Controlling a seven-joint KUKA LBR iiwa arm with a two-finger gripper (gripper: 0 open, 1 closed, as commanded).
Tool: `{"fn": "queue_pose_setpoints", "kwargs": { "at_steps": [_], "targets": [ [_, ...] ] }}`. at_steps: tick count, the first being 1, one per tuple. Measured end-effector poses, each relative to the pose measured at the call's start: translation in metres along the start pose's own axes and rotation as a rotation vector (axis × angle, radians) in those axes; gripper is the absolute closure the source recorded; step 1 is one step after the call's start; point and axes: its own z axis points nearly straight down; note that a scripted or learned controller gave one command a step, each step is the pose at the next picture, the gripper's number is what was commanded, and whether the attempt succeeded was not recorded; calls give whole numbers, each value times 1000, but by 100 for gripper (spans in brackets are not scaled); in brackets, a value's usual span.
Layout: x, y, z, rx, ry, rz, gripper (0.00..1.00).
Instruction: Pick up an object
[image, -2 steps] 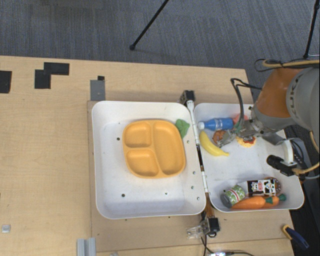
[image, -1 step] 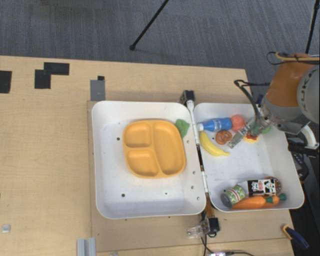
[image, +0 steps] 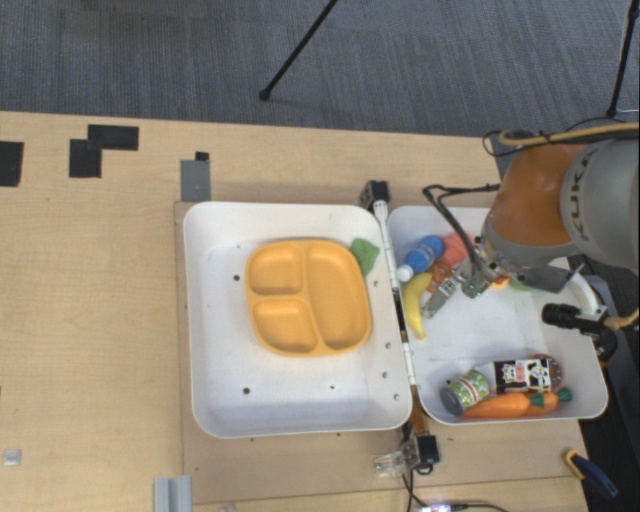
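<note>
My gripper hangs low in the upper left part of the right bin, open, with nothing between its fingers. Just to its left lie a yellow banana and a blue bottle with a white cap. A pink thing is partly hidden under the wrist. At the bin's front lie a green-labelled can, an orange carrot and a small black-and-white carton.
The left bin holds a yellow divided plate with a green thing at its upper right corner. A ridge separates the two bins. The grey and orange arm covers the right bin's far right corner.
</note>
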Motion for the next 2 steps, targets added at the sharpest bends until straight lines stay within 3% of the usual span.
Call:
{"fn": "queue_pose_setpoints", "kwargs": {
  "at_steps": [1, 2],
  "targets": [
    [-38, 38, 5, 60, 44, 231, 0],
    [-41, 38, 7, 65, 52, 22, 0]
  ]
}}
